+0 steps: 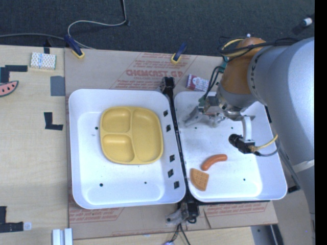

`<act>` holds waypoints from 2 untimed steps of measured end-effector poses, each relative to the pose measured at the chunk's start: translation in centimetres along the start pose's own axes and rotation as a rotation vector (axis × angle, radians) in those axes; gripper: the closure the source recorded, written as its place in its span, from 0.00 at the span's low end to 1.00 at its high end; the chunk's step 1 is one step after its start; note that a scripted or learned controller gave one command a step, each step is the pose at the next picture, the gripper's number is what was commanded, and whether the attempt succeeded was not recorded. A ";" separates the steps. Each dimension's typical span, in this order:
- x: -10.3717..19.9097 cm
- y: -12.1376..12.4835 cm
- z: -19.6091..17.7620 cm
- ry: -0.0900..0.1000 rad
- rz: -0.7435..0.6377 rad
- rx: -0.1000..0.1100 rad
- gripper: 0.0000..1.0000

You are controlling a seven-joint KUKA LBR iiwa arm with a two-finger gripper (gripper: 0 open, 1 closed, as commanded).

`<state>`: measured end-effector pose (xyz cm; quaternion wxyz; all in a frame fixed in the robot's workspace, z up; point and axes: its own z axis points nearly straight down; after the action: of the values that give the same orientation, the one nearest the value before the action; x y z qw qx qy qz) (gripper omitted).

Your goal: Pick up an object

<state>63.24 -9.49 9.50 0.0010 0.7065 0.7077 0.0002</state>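
Observation:
In the right bin [265, 185] an orange sausage [213, 161] lies near the middle, and a tan waffle piece [200, 179] sits at the front left. My gripper [203, 118] hovers low over the bin's back left part, well behind both items. Its fingers [192, 118] are spread open with nothing between them. The left bin [84, 152] holds a yellow divided plate [131, 135].
A small red and white packet [195, 82] lies on the cardboard just behind the right bin. Black clips line the divider [173, 137] between the bins. Clamps [179, 55] hold the cardboard's back edge. The arm's bulk [286, 86] covers the right bin's back right.

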 end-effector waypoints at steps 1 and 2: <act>0.0 0.0 -0.9 0.001 0.000 0.001 1.00; 0.0 0.0 -0.9 0.001 0.000 0.001 0.00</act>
<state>63.22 -9.45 10.41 0.0002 0.7064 0.7078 0.0002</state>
